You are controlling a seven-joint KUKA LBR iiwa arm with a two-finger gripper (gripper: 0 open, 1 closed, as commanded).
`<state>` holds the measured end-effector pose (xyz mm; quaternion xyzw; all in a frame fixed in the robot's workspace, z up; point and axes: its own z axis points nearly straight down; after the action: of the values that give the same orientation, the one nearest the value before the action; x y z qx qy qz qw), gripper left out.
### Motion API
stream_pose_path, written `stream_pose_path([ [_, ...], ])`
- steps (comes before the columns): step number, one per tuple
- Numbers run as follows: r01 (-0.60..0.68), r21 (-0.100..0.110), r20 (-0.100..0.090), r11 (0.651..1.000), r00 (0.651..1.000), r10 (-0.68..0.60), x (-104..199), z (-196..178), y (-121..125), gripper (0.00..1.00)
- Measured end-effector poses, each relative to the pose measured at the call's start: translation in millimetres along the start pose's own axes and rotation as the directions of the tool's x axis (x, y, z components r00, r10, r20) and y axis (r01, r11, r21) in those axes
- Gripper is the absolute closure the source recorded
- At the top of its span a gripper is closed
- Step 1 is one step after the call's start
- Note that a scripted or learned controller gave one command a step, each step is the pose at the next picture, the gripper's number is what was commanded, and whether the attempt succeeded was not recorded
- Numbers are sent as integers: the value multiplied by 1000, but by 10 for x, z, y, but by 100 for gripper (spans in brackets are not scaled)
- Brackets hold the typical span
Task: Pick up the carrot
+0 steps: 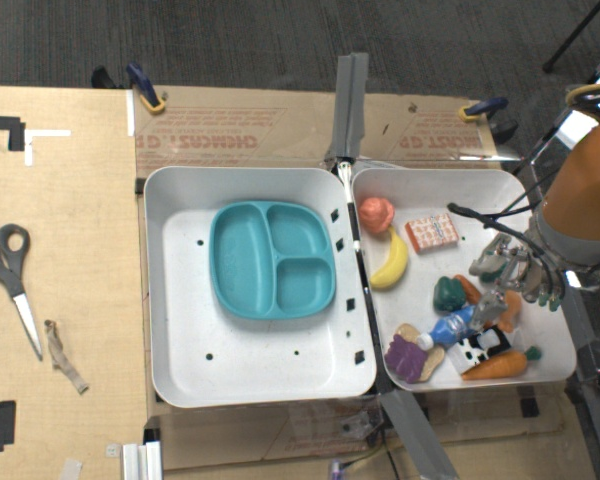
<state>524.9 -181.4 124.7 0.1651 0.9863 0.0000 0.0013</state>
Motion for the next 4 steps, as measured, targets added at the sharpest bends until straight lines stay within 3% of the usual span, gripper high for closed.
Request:
stream_pose_path([
  [1, -26, 0, 3, 1000, 1000, 26, -1175, 313, 180, 0],
  [2, -106, 0, 0, 994, 994, 106, -412, 320, -292, 0],
  [3, -102, 0, 5, 995, 995, 102, -425, 218, -281, 100],
  [4, 138, -3, 6, 990, 990, -138, 182, 91, -467, 100],
])
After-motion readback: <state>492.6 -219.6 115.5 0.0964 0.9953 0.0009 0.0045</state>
